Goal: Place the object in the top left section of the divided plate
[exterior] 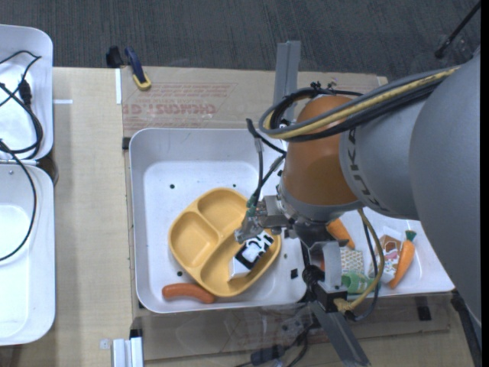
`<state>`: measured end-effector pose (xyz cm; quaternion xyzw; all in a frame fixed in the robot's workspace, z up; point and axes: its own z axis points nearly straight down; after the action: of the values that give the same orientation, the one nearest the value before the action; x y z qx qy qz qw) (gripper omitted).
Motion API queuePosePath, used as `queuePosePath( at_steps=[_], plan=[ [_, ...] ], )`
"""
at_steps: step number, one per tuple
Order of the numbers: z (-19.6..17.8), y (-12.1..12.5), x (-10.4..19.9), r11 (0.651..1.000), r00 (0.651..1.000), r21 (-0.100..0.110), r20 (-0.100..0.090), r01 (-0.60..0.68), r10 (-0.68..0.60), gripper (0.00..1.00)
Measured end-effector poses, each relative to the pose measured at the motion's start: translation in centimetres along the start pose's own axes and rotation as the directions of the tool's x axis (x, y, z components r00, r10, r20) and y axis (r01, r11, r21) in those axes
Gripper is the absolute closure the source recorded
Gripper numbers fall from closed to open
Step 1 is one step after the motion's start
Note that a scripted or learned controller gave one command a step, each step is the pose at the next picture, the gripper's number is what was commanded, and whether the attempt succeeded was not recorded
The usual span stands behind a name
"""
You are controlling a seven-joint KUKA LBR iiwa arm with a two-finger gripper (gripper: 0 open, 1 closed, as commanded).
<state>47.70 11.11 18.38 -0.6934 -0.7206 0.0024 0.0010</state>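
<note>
A yellow divided plate [200,243] lies tilted in the middle of the right white bin [153,205]. A small black-and-white object [253,252] sits over the plate's right-hand section, near its rim. My gripper [257,224] hangs just above that object, at the plate's right edge, under the grey arm with the orange band [321,159]. The arm's bulk hides much of the gripper, and I cannot make out whether it touches the object.
An orange-red sausage [187,292] lies by the bin's front wall, below the plate. Toy carrots [405,260] and small packets [353,262] crowd the bin's right part. A second white bin [23,228] with black cables stands at the left.
</note>
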Motion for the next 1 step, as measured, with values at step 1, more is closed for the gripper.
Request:
queuePosePath(
  at_steps=[1],
  plan=[
    [-0.8,0.06,-0.13,1.0,1.0,0.002,0.002,-0.004,0.004,1.0]
  ],
)
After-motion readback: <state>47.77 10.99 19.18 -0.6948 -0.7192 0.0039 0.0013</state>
